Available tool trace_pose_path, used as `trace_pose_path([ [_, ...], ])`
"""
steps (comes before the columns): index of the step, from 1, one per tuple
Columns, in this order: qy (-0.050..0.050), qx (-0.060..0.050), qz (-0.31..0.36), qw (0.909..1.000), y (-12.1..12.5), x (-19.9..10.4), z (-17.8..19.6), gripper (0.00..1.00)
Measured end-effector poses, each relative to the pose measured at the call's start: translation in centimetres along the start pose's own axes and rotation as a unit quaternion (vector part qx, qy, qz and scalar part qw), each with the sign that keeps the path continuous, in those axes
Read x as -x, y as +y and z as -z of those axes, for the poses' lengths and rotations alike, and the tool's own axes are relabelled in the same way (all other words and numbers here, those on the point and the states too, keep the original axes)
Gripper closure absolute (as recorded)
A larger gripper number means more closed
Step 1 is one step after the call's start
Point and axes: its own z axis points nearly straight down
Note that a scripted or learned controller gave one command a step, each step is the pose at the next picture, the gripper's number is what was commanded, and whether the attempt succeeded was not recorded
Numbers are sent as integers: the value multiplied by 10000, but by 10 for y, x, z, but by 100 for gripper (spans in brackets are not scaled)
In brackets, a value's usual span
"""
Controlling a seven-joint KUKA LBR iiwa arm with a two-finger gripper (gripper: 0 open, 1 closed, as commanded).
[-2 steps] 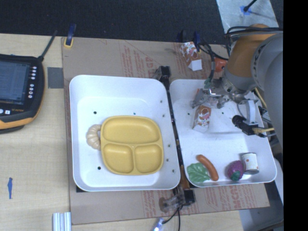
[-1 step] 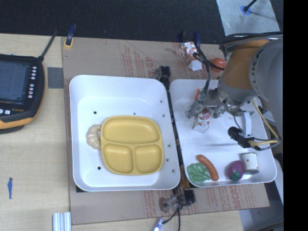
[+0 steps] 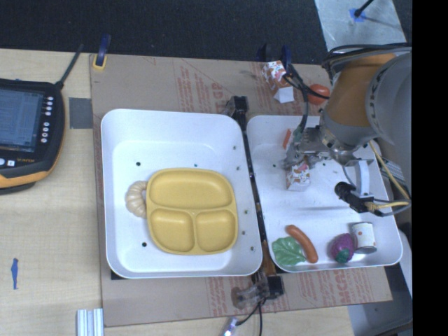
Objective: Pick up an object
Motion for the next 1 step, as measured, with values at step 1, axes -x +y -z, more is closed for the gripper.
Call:
trace_pose_path([
  [1,10,15,4,10000,-33,-73,90,100],
])
